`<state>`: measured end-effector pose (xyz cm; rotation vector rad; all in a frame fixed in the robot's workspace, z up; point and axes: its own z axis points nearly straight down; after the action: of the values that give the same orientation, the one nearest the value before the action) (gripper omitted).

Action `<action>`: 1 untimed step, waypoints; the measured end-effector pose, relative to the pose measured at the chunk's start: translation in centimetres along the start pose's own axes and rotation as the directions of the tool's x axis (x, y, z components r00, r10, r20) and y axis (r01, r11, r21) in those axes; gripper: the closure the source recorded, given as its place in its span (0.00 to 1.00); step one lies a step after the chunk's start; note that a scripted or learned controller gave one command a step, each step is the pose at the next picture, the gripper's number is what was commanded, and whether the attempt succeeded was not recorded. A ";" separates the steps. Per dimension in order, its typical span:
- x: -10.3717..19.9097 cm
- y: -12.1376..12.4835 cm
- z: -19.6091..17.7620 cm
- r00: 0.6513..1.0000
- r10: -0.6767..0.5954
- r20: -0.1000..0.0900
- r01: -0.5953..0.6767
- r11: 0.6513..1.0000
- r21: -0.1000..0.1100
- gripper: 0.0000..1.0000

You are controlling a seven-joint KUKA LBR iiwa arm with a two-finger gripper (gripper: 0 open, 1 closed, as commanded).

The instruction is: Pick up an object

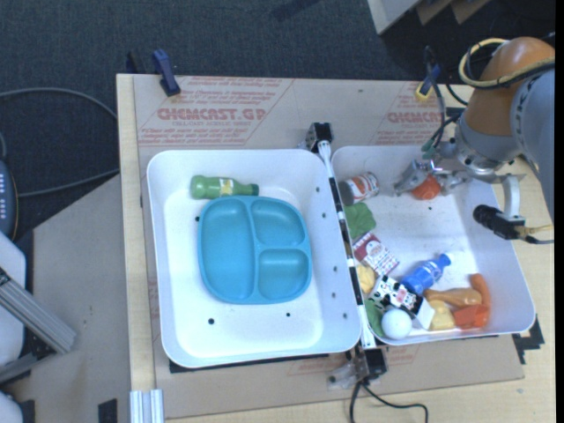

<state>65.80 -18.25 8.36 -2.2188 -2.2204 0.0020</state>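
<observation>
Small orange-red object (427, 189) is sitting in the right bin's (520, 280) far part, right under the gripper (425, 180). Metal jaws are showing either side of it and seem to be closing round it, but can't tell if they're really gripping; how far open is unclear too.

Arm (502, 104), grey w/ orange band, is reaching in from the right, wrist hanging over the bin's far right corner.

Rest of right bin: red-and-white can (361, 186) lying near the far left corner, green piece (359, 219) just beside it along the left wall, red-white packet (377, 256) nearer. Blue bottle (425, 273) is lying tilted mid-bin. At the near end, clustered: black-and-white cow-patterned item (394, 294), white ball (396, 323), yellow piece (366, 279), orange carrot-like items (463, 305).

Left bin (167, 263) is carrying a blue divided plate (256, 248) in the middle, w/ a green bottle (222, 187) lying on its side just beyond it.

Both bins are resting side by side on the worktop (229, 113), blue clamp (165, 70) at its far left edge.
</observation>
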 end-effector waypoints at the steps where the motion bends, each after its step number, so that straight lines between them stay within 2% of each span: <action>1: 0.0 0.2 -1.2 1.000 -0.001 0.002 0.001 1.000 -0.005 1.00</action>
<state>65.96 -18.27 9.55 -2.2213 -2.2247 -0.0015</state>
